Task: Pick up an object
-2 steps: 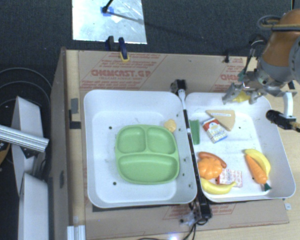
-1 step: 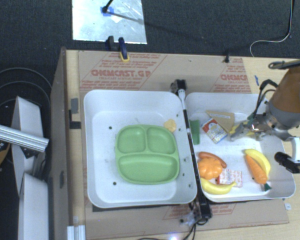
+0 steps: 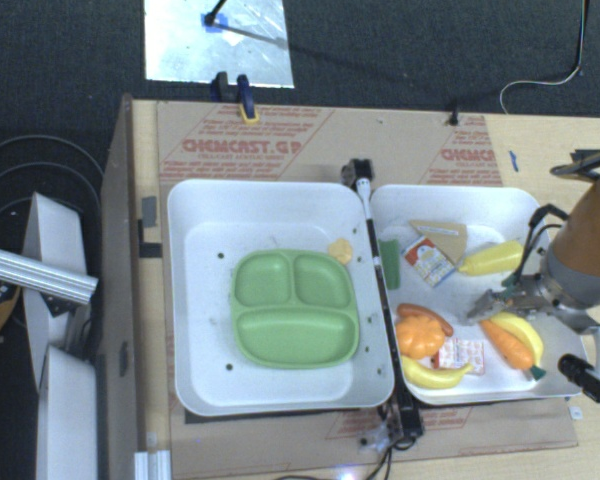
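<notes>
A brown cardboard sheet [image 3: 310, 138] printed with red lettering covers the bench beneath both bins, with a blue and yellow clamp [image 3: 242, 95] at its far edge. Beyond it, a reflective metal plate [image 3: 220, 28] lies on the dark floor. At the left stand a silver aluminium bar [image 3: 38, 275], white panels [image 3: 55, 368] and looped black cable [image 3: 20, 168].

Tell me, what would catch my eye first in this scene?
Probably the green divided tray, lying alone in the middle of the left bin. Next, the bright jumble in the right bin: a banana at the near edge, a carrot and an orange toy beside it. The gripper hangs just above the carrot, reaching in from the right.
</notes>
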Controlling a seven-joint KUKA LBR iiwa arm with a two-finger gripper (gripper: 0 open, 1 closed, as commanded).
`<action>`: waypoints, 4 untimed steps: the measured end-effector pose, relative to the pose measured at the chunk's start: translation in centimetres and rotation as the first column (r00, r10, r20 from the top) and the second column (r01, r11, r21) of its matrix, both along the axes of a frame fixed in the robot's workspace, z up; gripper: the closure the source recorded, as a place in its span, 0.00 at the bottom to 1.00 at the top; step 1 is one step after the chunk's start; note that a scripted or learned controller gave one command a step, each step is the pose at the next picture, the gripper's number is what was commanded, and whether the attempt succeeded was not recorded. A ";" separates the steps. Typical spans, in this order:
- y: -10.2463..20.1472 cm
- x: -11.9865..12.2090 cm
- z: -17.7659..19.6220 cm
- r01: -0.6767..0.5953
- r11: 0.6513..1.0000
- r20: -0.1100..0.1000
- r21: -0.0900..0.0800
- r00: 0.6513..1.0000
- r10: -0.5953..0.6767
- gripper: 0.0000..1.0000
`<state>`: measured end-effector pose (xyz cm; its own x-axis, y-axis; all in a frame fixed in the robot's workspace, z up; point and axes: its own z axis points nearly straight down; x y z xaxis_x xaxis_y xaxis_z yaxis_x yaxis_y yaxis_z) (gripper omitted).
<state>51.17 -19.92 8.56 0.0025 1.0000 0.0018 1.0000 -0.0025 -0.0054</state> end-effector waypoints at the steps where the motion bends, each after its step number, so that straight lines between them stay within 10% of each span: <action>1: 0.6 -2.6 -0.2 -0.002 1.000 0.004 -0.001 1.000 0.002 0.00; 2: 1.2 9.8 0.1 -0.013 1.000 0.018 -0.005 1.000 0.013 0.00; 3: 1.0 9.3 1.0 -0.007 1.000 0.007 -0.002 1.000 0.007 1.00; 4: 0.3 4.8 6.3 -0.002 1.000 0.009 -0.004 1.000 0.002 1.00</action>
